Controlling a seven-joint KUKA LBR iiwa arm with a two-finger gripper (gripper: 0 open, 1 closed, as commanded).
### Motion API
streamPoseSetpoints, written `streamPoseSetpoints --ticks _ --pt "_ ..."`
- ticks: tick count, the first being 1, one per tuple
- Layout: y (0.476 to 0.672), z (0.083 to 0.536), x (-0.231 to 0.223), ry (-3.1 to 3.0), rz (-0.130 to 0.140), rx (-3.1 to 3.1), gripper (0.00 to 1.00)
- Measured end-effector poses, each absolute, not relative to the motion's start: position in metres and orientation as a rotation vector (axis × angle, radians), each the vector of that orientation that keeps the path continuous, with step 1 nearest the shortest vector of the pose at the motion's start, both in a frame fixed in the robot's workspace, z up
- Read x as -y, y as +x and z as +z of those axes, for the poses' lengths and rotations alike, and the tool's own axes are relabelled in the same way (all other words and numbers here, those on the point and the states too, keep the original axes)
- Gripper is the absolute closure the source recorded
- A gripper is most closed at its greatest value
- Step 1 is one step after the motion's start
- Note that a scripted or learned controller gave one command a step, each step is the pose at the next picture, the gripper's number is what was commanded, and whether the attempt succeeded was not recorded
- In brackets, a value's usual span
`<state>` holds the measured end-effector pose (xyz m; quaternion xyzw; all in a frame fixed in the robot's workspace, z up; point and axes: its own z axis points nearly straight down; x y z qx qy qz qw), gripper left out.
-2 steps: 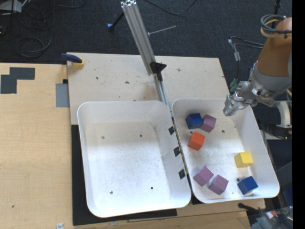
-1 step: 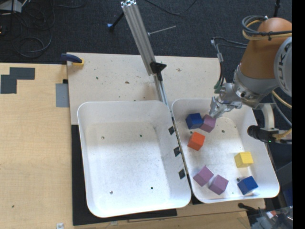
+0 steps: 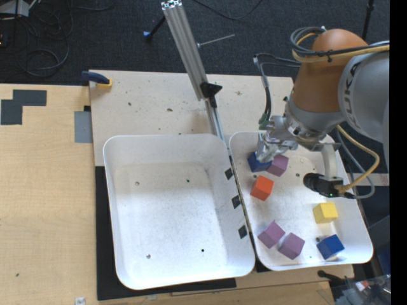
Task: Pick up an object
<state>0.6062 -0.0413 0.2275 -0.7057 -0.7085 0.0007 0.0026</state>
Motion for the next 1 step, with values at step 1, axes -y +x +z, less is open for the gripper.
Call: streamPoseSetpoints --ticks 1 --pt "0.6096 0.2172 -0.0115 -2.213 0.004 2.222 1.00"
